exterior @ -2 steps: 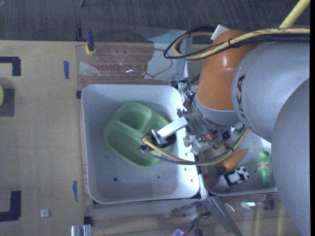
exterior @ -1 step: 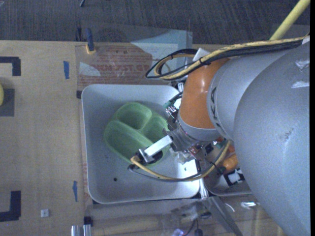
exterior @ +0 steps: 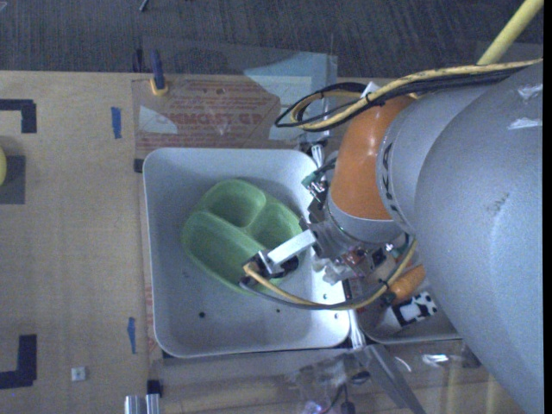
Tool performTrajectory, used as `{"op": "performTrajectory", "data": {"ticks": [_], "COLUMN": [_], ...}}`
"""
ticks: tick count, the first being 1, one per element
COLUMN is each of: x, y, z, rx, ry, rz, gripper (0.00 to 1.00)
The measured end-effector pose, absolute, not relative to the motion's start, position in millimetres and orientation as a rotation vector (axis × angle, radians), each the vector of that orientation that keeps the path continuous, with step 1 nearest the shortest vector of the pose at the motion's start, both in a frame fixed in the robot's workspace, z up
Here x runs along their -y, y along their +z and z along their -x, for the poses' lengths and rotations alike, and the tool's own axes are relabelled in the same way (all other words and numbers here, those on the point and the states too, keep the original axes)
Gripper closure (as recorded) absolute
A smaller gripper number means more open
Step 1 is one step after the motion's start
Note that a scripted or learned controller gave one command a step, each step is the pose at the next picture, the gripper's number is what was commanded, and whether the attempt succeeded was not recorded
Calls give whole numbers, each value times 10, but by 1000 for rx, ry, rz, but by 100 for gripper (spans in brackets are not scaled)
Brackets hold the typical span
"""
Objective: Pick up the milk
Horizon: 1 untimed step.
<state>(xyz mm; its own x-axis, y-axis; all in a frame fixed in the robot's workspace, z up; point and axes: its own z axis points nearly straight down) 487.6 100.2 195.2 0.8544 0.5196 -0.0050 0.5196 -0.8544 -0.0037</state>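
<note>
My arm comes in from 3 o'clock and covers most of the right bin. My gripper hangs over the seam between the two bins, at the 3 o'clock edge of the left bin. I cannot tell whether it is wide or narrow, since my wrist hides it.

In the left bin, a green dish fills the middle, just beside the gripper at its 9 o'clock. Bare white floor lies open toward 6 and 7 o'clock, with a narrower strip along the 9 o'clock wall.

The milk lies in the right bin at 4 o'clock from the gripper. A black-and-white patch of it peeks out under my arm, near the bin's 6 o'clock rim. Too little shows to tell its long axis or which way it points. An orange thing sits just beside it at 11 o'clock.

The bench is pale wood, with cardboard at the left bin's 12 o'clock. Dark carpet lies beyond.
</note>
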Motion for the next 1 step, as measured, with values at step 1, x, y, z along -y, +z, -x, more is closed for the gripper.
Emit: {"op": "performTrajectory", "data": {"ticks": [1], "x": [-1003], "y": [1952], "z": [-4876], "rx": [847], "ry": [9], "rz": [3023], "gripper": [0]}}
